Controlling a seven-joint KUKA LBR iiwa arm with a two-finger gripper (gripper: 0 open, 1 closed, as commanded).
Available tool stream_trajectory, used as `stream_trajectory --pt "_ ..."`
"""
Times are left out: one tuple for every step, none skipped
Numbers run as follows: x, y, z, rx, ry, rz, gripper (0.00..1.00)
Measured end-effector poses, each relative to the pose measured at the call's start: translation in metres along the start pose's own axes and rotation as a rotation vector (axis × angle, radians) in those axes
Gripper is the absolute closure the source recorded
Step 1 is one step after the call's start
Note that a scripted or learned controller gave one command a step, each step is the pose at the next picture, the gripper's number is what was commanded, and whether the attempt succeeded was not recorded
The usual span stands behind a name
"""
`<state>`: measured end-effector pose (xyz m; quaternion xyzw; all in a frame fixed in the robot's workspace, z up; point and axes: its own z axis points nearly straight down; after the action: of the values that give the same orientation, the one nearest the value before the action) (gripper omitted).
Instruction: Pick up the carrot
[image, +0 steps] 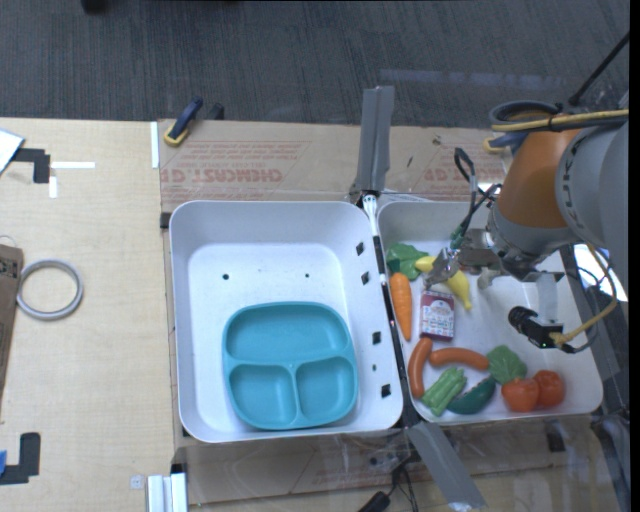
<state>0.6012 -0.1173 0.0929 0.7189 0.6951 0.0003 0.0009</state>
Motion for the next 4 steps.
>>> stream_trajectory --pt "-0.013 -0.081 0.001 0.004 0.001 0.146 0.0" --pt "-0.039 -0.121 -0.01 0.003 0.002 -0.147 0.0" --pt "-0.092 -0.073 -0.005 -0.01 -0.003 -0.274 0.0" --pt "-0.091 -0.073 -0.014 -0.011 -0.001 -0.272 1.0"
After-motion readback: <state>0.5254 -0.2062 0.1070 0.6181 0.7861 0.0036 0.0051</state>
